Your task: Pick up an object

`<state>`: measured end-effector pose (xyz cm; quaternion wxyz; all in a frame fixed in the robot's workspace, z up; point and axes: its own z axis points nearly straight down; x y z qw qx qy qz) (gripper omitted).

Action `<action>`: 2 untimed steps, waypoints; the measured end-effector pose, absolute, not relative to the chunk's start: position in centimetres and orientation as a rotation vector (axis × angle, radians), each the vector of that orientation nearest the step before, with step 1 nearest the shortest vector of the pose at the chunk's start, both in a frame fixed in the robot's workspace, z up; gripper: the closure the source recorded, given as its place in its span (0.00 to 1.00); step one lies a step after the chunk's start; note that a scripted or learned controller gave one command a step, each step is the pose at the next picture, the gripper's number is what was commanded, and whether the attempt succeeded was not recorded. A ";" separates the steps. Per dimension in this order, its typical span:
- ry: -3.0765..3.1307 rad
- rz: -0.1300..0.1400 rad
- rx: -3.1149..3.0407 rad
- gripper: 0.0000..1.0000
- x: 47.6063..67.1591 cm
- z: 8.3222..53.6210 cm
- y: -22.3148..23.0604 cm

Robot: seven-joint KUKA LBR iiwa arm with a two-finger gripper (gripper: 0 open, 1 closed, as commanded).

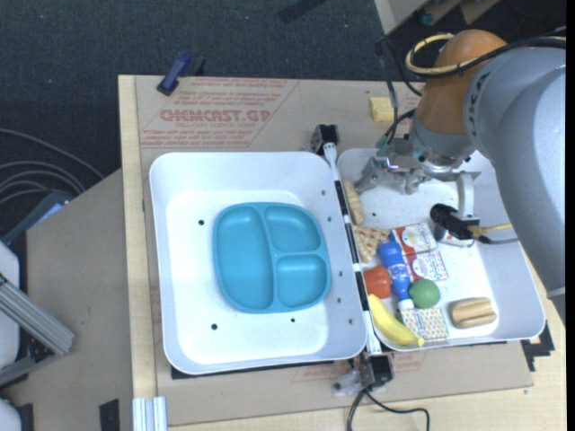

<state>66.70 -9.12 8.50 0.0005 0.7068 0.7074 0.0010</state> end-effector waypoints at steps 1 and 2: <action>2.221 0.003 2.216 1.00 66.8 9.6 -9.1; 2.221 0.003 2.217 0.00 66.7 9.5 -9.1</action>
